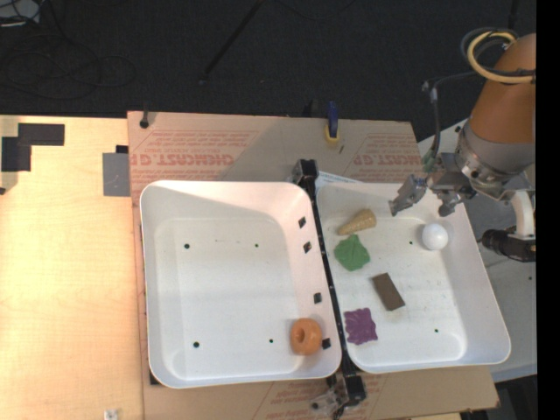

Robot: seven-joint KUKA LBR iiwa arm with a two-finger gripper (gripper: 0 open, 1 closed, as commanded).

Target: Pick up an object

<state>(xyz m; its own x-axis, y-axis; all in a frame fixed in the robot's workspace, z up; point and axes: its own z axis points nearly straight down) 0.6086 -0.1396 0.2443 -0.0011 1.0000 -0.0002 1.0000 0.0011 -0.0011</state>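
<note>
The right bin [472, 322] holds a tan cone-shaped piece [357, 222], a green lump [352, 253], a white ball [433, 235], a dark brown block [388, 290] and a purple lump [360, 325]. An orange ring-shaped object [306, 336] lies in the left bin [219, 208] near its front right corner. My gripper [429, 198] hangs above the back of the right bin, just behind the white ball, open with nothing between its fingers. The arm's orange band [506, 94] rises above it at the right.
Both bins sit on a cardboard sheet [262, 147] on the bench. A black divider clip strip [317, 261] runs between the bins. A blue clamp [332, 122] stands at the cardboard's back edge. A light wooden surface [61, 269] lies to the left.
</note>
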